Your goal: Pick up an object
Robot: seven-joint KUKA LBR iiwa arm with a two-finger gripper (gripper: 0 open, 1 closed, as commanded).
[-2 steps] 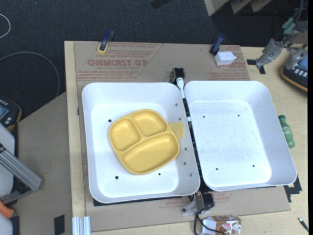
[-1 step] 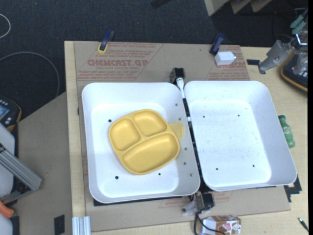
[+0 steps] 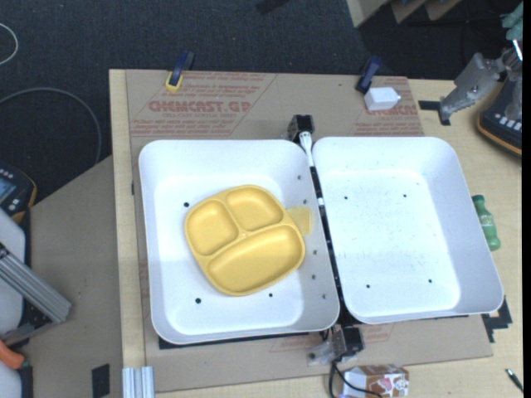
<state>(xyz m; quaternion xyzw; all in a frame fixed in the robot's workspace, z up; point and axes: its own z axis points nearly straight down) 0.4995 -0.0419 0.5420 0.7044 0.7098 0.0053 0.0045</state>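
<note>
A yellow plate with three compartments lies flat in the left bin, a little left of the bin's middle and turned slightly askew. Its two smaller compartments are on the far side and the large one is on the near side. A small pale yellow piece sits just beside the plate's right rim, touching or nearly touching it; which one cannot be told. The right bin adjoins the left one along a dark seam, and its floor carries only fine dark specks. Both bins rest on a brown board printed with red lettering. A yellow-and-blue clamp grips the board's far edge on the left and a blue clamp grips it on the right, with a small white block just beside the latter. A black clip sits at the far end of the seam between the bins. A green object lies on the board just right of the right bin. The gripper shows as a grey shape at the far right, beyond the right bin's far corner and well apart from the plate. Whether it is open or closed cannot be told, nor can anything be made out in its grasp.
</note>
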